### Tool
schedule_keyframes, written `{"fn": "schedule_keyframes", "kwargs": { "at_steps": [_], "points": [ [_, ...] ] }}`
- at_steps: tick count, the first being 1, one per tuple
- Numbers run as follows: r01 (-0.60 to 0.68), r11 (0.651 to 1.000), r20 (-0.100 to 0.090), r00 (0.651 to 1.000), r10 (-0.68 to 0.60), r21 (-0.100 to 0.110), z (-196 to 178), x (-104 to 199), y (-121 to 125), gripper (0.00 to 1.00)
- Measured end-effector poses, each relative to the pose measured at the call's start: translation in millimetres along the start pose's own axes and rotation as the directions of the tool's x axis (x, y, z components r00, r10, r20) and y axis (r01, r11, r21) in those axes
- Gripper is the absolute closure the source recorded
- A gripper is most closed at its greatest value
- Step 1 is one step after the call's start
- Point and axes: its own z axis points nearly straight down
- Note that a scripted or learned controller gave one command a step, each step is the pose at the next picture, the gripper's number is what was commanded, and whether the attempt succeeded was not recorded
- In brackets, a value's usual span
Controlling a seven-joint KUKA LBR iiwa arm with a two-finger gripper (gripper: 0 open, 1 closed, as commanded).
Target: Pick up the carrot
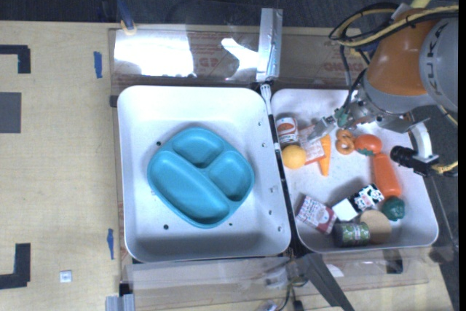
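My arm (408,62) runs off the right edge and hides the right bin's (429,226) far corner. My end effector (342,116) is too small to read its fingers.

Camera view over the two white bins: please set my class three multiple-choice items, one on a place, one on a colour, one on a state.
1. Where does the blue divided plastic plate lie?
A. right bin
B. left white bin
C. bare bench

2. What colour is the small round ball beside the red-labelled jar?
A. yellow
B. purple
C. black

3. How is the long orange carrot with a green top placed?
A. standing upright
B. raised in the air
C. lying flat on the floor of the right white bin

Answers:
1 B, since the plate sits in the middle of the left bin.
2 A, since the ball is plainly yellow.
3 C, since the carrot rests lengthwise among the other toys.
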Motion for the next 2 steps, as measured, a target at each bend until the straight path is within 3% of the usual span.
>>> {"fn": "schedule_keyframes", "kwargs": {
  "at_steps": [1, 2],
  "points": [
    [0.21, 0.976, -0.032, 0.977, -0.209, 0.051, -9, 2, -29, 0.0],
    [0.382, 0.923, -0.043, 0.924, -0.38, 0.045, 43, 12, -7, 0.0]
  ]
}}
